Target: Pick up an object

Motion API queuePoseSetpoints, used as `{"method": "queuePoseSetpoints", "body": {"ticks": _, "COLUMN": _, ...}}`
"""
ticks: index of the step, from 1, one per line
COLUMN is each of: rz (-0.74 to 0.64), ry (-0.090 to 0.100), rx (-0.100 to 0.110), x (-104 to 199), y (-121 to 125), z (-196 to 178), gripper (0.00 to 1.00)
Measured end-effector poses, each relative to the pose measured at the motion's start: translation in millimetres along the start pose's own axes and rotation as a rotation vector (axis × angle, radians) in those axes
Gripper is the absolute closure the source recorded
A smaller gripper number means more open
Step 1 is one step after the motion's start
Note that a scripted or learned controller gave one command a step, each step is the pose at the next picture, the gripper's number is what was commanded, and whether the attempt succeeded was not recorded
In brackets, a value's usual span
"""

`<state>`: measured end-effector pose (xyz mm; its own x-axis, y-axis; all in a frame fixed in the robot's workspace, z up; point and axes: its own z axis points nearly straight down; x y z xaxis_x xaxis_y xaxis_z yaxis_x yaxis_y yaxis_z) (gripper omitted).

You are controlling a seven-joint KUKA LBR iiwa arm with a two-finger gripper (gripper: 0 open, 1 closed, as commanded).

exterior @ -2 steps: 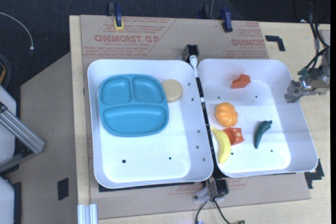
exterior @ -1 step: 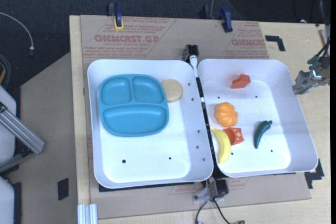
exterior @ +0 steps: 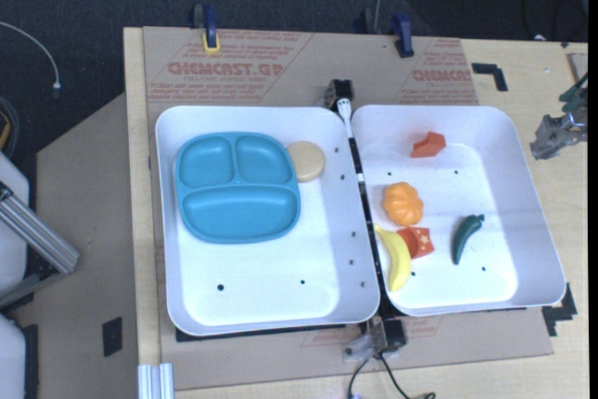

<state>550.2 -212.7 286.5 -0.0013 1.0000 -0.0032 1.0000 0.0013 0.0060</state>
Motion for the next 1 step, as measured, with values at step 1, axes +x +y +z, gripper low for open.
{"method": "queuePoseSetpoints", "body": {"ticks": 1, "rz": -0.005, "ry": 0.006, "rx": 0.006, "x": 55.6, "y": 2.7, "z": -1.9, "gripper": 1.00}}
